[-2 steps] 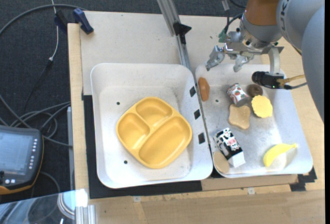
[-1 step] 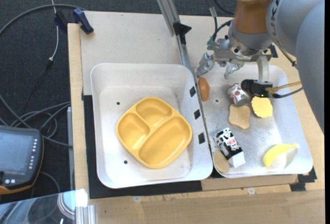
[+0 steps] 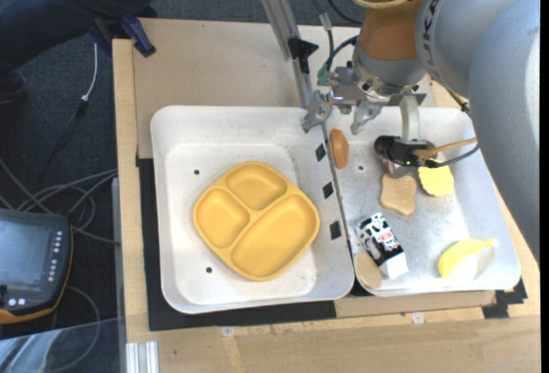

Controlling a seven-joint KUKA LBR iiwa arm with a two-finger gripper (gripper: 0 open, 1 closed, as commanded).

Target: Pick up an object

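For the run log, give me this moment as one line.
pincer: open, empty | by egg, right bin | plate: left bin

Side by side on the bench: in left bin (image 3: 171, 191), divided plate (image 3: 256, 219) at centre; in right bin (image 3: 480, 217), roll (image 3: 339, 148) at 10 o'clock, toast piece (image 3: 398, 194) near centre, carton (image 3: 383, 244) at 7, wedge (image 3: 463, 257) at 4.

Grey robot arm (image 3: 502, 37) cut by top, right edges, hides far right corner of right shallow white bin (image 3: 455, 225). Dark screen device (image 3: 30, 264) cut by left edge.
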